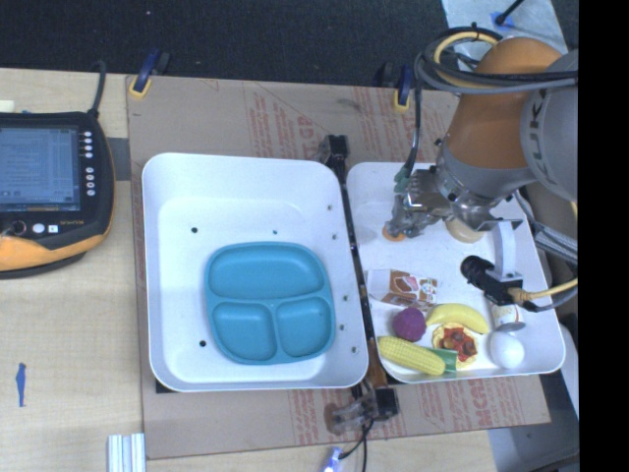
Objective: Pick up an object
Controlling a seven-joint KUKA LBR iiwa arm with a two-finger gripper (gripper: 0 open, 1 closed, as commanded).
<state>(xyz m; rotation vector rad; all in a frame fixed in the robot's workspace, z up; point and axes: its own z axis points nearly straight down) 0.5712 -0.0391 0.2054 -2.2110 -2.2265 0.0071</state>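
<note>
On my screen the gripper [405, 219] hangs over the far part of the right bin [378, 187], close to the wall it shares with the left bin [197, 195]. The arm covers it from above, so I cannot tell if the gripper is spread or pressed together. A small orange-brown thing [395, 232] lies just beside its tip; I cannot tell if they touch.

The other objects lie crowded in the near part of the same bin. A brown snack packet [405, 286] lies nearest to the gripper. Below it there is a purple fruit [410, 323], then a corn cob [413, 357] against the near wall. A banana [460, 314] lies to the right of the purple fruit, above a yellow piece with red topping [457, 342], and a white egg [507, 348] sits in the corner. These things touch or nearly touch each other.

The left bin holds a blue divided tray [267, 301]. Both bins stand on a brown cardboard sheet [246, 116], held by a blue clamp [145, 72] at the far edge. On the pale tabletop [69, 362] at the left lies a control pendant [44, 190] with a lit screen. Behind is a dark floor [246, 18].
</note>
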